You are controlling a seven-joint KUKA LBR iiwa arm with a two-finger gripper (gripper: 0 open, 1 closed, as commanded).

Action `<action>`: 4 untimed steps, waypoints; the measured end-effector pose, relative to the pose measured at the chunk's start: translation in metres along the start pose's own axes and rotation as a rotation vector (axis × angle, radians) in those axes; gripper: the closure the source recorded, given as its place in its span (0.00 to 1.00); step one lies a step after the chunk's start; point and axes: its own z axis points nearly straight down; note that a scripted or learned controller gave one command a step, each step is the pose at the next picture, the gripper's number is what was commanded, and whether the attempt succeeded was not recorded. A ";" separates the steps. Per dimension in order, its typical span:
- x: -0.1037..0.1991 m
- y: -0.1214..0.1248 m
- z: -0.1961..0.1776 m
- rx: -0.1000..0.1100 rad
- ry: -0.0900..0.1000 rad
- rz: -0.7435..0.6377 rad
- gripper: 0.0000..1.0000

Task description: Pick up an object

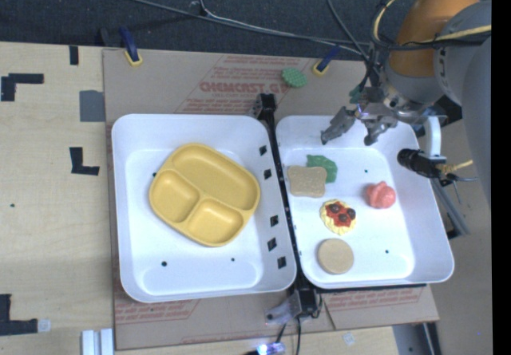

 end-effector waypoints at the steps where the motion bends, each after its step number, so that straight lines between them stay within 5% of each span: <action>1: 0.000 0.003 -0.009 -0.014 -0.002 -0.003 0.00; 3: 0.002 -0.001 0.104 -0.016 -0.003 -0.003 0.00; 4: 0.002 0.001 0.090 -0.020 -0.005 -0.005 1.00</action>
